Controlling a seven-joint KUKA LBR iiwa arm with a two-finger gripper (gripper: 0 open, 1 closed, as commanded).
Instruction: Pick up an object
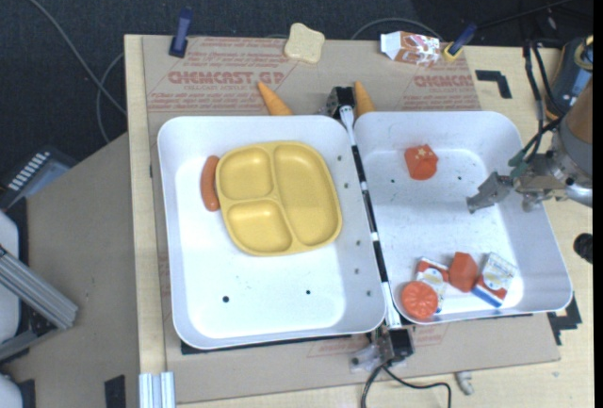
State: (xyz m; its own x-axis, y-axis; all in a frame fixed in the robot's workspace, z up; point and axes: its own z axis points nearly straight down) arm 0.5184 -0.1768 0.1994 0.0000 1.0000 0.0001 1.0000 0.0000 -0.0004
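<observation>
Yellow plate [279,199] sits in the left bin [188,302]. The gripper [482,197] hangs over the right bin [539,236], grip impossible to tell. A sausage [209,184] touches the plate's left edge. An orange-red lump [421,161] lies far-left of the gripper.

The bench [141,208] carries a printed cardboard sheet [226,72] (red lettering), and two white bins sit on it: left bin [188,302] at nine o'clock, right bin [528,246] at three. Near twelve lie a beige foam piece [304,42] and a crumpled wrapper [411,47].
</observation>
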